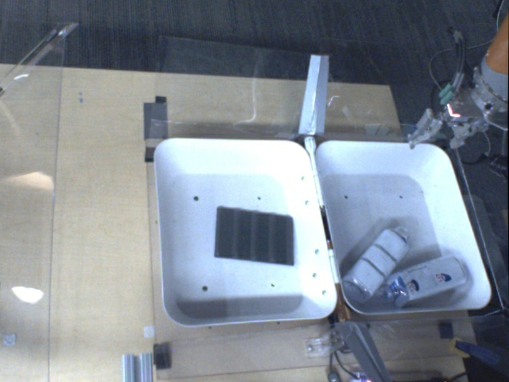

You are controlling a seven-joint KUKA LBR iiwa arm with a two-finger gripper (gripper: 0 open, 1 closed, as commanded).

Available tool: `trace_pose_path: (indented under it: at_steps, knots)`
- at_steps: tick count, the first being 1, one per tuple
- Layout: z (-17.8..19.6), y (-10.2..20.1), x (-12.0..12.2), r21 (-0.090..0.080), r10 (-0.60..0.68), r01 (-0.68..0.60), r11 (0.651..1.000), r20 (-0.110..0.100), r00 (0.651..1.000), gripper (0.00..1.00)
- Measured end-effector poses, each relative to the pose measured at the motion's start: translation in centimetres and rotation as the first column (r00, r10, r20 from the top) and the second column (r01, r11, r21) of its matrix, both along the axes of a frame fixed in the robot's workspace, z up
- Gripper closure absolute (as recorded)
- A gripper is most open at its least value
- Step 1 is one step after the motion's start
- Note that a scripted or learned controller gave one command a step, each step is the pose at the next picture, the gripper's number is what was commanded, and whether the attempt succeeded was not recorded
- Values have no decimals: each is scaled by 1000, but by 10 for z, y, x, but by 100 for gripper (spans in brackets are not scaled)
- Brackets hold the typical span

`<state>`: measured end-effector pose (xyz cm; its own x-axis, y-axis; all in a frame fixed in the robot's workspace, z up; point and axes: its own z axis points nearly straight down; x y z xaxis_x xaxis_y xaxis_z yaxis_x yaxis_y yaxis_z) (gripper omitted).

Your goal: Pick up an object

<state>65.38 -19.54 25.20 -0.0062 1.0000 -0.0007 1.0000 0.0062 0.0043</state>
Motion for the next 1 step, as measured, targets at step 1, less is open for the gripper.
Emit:
trace_pose_path:
  at_steps: [1]
  knots:
    - [52,31,-5,-3,219,-219,976,3,976,0]
